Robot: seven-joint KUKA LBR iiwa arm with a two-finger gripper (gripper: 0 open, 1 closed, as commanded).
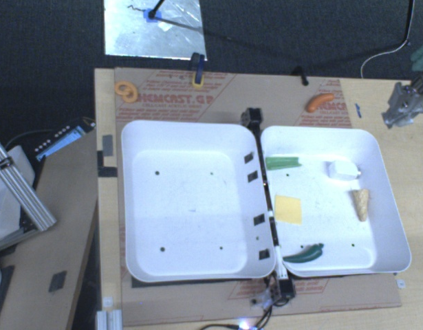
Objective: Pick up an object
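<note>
- Step in hand: approach not yet begun, by my reading. The gripper (pixel 406 105) sits at the far right edge of the view, above the tabletop (pixel 280 88) and outside both bins, well apart from every object.
- Fingers: cannot tell whether spread or pressed together; the gripper is small, grey and partly cut off by the frame edge. Nothing is seen between them.
- Candidate objects, all in the right bin (pixel 386 184): a pale green strip (pixel 283 162) near the upper left, a white block (pixel 342 170) near the upper right, a tan cone (pixel 362 203) by the right wall, a yellow square (pixel 288 210) left of centre, a dark green pepper shape (pixel 305 254) near the lower rim.
- The left bin (pixel 139 184) carries no candidate.
- Outside the bins on the tabletop: an orange sausage shape (pixel 320 102) and a small ring (pixel 126 91).
- Next move, as judged: swing left and down over the right bin, choose 1 object, centre over it. The white block and the cone lie nearest the gripper.
- Hard to make out: the white block barely stands out against the white bin floor, so its outline is uncertain. The yellow square looks flat; likely awkward to pinch.
</note>
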